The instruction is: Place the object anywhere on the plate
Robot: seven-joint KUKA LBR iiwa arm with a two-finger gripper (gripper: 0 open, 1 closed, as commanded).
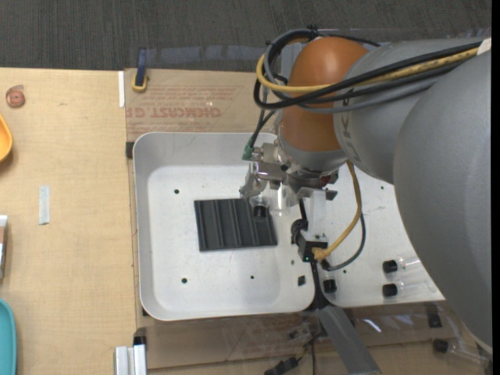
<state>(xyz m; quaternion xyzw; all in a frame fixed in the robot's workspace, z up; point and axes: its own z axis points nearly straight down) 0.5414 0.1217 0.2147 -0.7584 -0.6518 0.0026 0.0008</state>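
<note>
Hovering: gripper [264, 204] above ridged black plate [234, 224] in white bin [156, 209]
Grip: cannot tell
Left: placing, unconfirmed

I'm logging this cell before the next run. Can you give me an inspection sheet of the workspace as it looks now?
Surface: white bin on a wooden bench; cardboard sheet behind the bin.
Job's things: dark ribbed plate flat in the bin; an object to place cannot be made out.
Clutter: orange item and teal item at the bench's left edge.
Grippers: gripper low over the plate's right edge; finger state hidden.
Cables: yellow and black cables looped around the orange wrist band.
Surroundings: dark carpet beyond the bench.
</note>
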